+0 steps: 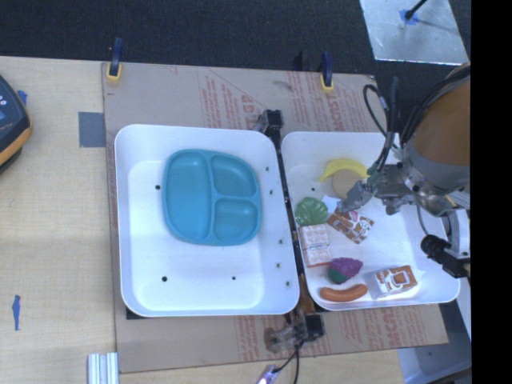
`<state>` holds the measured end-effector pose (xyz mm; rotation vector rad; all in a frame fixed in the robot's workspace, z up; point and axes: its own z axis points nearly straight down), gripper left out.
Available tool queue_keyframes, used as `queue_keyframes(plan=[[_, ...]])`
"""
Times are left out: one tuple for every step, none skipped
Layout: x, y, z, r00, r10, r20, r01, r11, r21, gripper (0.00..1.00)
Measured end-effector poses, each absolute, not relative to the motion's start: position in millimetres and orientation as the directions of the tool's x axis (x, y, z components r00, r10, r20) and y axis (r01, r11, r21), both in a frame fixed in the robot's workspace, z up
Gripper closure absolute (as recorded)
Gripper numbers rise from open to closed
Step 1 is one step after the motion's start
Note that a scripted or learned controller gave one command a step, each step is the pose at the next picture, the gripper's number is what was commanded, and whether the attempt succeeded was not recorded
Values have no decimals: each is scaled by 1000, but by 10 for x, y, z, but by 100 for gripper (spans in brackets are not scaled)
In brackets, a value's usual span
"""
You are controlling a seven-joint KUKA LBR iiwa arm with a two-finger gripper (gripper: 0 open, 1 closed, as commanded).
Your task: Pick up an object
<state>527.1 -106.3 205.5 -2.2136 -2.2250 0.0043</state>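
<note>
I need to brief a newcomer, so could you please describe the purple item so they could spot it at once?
Look in the right bin. Near its front edge sits the purple grape bunch, just above the hot dog. It is the bin's one purple thing.

Gripper (352,201) lowered, arm reaching from right.

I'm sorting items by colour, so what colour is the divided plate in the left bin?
Light blue; the divided plate shows clearly in the camera view.
</note>
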Motion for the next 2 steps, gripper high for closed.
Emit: queue_keyframes(plan=[[5717, -1326, 905, -5, 1000, -1, 1000, 5, -6, 0], [6538, -1272, 920, -3, 1000, 1, 1000, 3, -3, 0]])
